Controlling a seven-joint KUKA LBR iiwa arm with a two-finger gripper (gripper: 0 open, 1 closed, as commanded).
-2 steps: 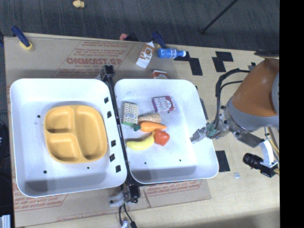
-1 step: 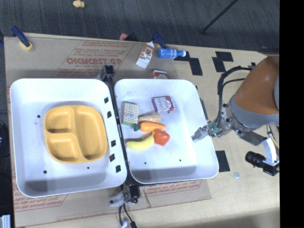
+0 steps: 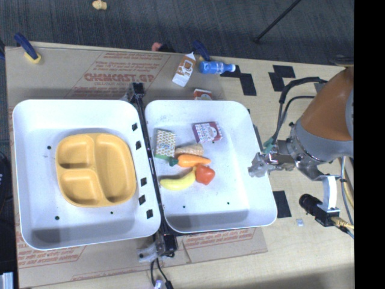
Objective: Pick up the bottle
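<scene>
Left bin (image 3: 24, 161): holds a yellow divided plate (image 3: 96, 168), three compartments, lying flat near the bin's middle.

Right bin (image 3: 240, 203): cluster of small things left of centre. A checkered packet (image 3: 165, 142) sits nearest the bin's left wall. A tan bread-like piece (image 3: 190, 149) lies just right of it, with a carrot (image 3: 194, 159) touching its lower edge. Below these, a banana (image 3: 178, 182) lies curved, and a red tomato-like thing (image 3: 206, 174) touches the banana's right end. A purple carton (image 3: 206, 132) lies apart, toward the bin's far wall.

Surface behind the right bin: a white-and-brown carton (image 3: 184, 69) lies tilted near the far edge. Just right of it, the bottle (image 3: 215, 67), blue and clear, lies on its side outside both bins. A small red-and-white packet (image 3: 203, 93) rests against the right bin's far rim.

Right side: the arm (image 3: 328, 116), orange band showing, reaches in low over the surface. Its wrist points left toward the right bin's right wall. The jaws (image 3: 257, 164) sit at that rim, well apart from the bottle; cannot tell whether they are released or clenched. Nothing is seen between them.
</scene>
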